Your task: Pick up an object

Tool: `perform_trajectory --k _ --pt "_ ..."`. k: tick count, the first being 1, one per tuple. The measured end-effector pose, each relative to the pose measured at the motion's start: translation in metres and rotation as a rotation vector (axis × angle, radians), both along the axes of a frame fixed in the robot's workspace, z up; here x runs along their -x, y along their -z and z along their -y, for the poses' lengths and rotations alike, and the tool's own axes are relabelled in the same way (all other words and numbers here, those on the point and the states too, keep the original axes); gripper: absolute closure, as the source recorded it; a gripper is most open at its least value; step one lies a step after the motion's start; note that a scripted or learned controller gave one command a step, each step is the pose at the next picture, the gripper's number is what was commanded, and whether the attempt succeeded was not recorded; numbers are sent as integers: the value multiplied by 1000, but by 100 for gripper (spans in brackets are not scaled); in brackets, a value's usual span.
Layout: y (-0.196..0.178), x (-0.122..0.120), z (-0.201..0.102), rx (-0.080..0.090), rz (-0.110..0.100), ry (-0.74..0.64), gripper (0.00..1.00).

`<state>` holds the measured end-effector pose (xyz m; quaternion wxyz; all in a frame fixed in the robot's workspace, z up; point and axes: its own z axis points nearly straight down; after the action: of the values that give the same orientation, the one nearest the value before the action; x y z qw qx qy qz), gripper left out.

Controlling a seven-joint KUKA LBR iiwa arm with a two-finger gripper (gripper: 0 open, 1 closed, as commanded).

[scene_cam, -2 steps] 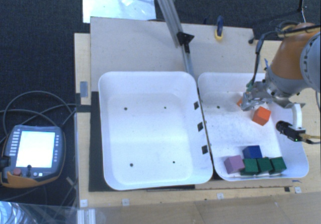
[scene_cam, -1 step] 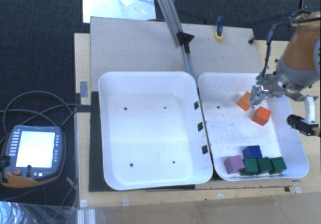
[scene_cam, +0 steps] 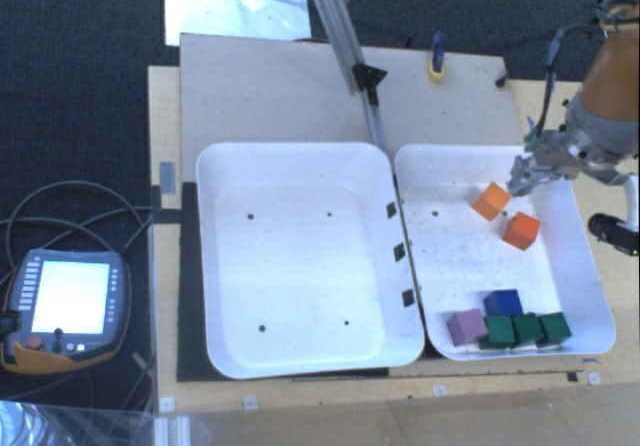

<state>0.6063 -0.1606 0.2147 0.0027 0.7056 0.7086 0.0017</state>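
The end effector hangs over the right bin at about one o'clock of its floor, its tips just beside the upper orange cube, and whether it is released or clenched I cannot tell, the tips being too small and blurred. A second orange cube lies near the first, toward four o'clock of it, seemingly apart from it. At the bin's six o'clock edge a purple block, a blue block and two green blocks sit clustered, while the left bin lies alongside on the worktop.
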Motion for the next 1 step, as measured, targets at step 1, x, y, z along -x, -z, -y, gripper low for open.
perform_trajectory --k 1 --pt "7 -4 -50 -3 -5 -5 100"
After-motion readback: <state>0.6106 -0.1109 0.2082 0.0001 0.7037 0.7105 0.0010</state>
